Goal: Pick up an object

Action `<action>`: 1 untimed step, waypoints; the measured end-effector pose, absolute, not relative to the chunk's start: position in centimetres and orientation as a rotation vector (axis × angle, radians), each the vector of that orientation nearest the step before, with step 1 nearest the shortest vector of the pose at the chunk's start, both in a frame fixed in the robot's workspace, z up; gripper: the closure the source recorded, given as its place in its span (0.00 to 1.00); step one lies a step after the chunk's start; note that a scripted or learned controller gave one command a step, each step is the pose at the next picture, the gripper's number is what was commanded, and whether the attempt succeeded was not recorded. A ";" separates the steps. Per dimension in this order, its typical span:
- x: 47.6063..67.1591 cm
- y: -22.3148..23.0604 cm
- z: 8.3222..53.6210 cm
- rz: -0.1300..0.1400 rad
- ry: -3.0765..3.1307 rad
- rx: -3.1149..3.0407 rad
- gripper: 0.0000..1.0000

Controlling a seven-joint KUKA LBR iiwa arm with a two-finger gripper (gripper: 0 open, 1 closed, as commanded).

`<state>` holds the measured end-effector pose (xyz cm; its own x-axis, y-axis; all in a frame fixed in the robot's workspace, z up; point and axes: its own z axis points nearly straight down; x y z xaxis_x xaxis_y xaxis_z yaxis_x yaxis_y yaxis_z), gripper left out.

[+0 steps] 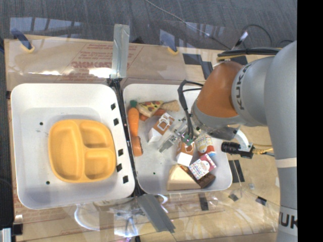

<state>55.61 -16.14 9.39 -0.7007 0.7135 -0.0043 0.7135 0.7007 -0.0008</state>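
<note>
The grey arm (262, 89) with its orange band reaches over the right shallow white bin (151, 180), while a yellow divided plastic tray (81, 149) lies in the left white bin (30, 110). The end effector (174, 137) hangs low among toy foods, beside an orange plastic carrot (133, 122), a pizza slice (150, 107) and a tan wedge (180, 178); whether it is parted or closed cannot be told.

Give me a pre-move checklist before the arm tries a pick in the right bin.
1. Tool over the right bin: ok.
2. Object between its fingers: cannot tell.
3. Targets within reach: ok; carrot, pizza slice and small carton lie nearby.
4. Objects spaced for a clean grasp: not ok; the pieces beside the cheese wedge crowd together.
5. Yellow tray sits in the left bin, apart from the arm: ok.
</note>
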 end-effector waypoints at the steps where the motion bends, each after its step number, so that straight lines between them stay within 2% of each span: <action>1: 62.1 -16.5 9.7 -0.005 2.975 1.039 0.00</action>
